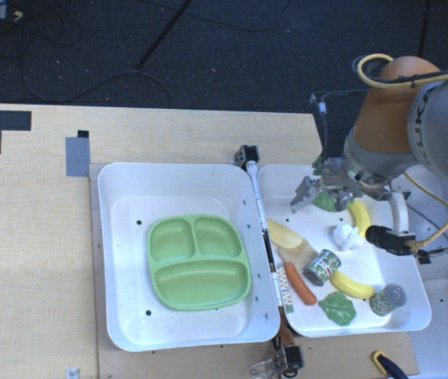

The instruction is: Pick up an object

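Hovering low over the far end of the right bin point(421, 310), gripper point(315, 193) spread wide, nothing between the fingers, beside a green object point(326, 201). Reach step, by the look of it. Next: centring over that object, then closing.

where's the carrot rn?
The carrot lies in the right bin, near its left wall, below the yellow wedge and left of the small can.
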`<state>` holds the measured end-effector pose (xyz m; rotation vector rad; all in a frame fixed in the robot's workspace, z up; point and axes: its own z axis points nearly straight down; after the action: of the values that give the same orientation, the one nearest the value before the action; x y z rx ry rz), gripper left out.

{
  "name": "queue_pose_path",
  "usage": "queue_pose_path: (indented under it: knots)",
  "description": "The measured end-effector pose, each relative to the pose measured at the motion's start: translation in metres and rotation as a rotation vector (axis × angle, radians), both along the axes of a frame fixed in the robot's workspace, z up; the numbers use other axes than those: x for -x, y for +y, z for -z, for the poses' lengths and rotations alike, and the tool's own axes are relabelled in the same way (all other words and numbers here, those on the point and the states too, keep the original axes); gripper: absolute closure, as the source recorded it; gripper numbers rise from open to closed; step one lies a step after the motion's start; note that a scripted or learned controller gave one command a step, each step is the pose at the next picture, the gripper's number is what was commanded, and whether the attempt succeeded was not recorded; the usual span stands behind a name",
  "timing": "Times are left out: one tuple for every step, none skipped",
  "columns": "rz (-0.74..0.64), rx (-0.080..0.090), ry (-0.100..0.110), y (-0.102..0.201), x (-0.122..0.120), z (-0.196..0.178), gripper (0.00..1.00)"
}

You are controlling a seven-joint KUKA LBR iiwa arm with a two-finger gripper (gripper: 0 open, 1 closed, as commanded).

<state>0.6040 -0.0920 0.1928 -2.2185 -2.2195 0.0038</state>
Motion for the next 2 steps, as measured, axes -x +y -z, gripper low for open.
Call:
queue_pose_path:
  knots:
    - [0.001,-0.001,0.002,0.011,0.037,0.078,0.0]
    - [0.002,-0.001,-0.002,0.009,0.026,0.104,0.0]
